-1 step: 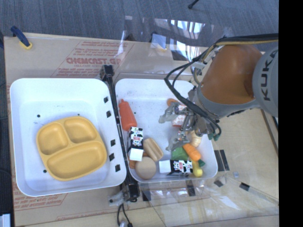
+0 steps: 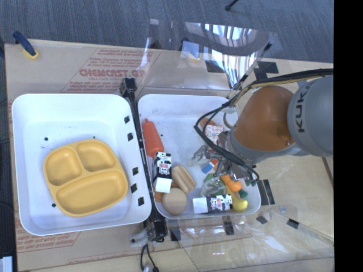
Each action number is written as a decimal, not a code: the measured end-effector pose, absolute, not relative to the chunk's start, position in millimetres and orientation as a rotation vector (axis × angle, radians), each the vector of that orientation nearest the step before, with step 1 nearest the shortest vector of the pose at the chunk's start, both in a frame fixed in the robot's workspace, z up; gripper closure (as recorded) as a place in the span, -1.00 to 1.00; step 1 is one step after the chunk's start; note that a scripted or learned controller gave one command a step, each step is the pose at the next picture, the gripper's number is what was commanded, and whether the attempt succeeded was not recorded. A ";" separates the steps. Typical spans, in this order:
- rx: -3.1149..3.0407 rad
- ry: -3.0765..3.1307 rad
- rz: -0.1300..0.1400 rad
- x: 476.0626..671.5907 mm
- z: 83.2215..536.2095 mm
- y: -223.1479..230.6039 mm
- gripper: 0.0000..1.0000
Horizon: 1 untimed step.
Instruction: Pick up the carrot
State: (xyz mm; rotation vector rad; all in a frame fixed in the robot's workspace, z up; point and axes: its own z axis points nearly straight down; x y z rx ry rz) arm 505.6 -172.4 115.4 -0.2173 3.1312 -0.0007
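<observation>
We're looking down from a single fixed camera mounted above the table, tilted at a slant so the far carpeted floor runs along the top of the picture and the table's near edge sits at the bottom. It's set back enough to take in both white bins whole, the left bin and the right bin side by side, with the arm reaching in from the right.
</observation>
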 end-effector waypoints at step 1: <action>-0.814 2.995 -0.021 500.2 101.1 -206.8 -1.00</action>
